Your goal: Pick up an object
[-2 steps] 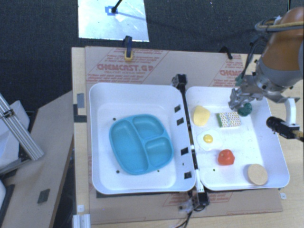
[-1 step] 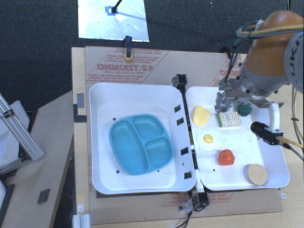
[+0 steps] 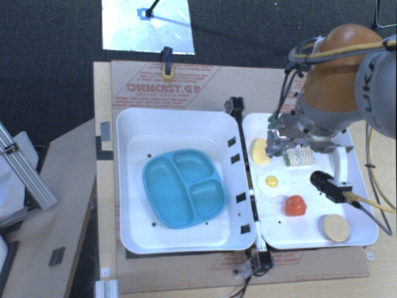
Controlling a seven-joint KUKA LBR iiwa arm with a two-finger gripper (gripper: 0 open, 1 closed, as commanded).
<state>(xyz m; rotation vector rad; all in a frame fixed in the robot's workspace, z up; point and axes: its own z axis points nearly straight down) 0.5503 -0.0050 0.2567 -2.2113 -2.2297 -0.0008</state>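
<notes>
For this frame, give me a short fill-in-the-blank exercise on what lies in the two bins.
1. The blue tray lies in the ____ bin.
2. The tray has ____ compartments.
3. The red object lies in the ____ bin.
4. The fried egg sits to the ____ of the red object in the view.

Missing words: left; three; right; left

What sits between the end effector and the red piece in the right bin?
Nothing visible. The end effector hangs over the yellow piece; bare bin floor separates it from the red piece, with the fried egg off to one side.
</notes>
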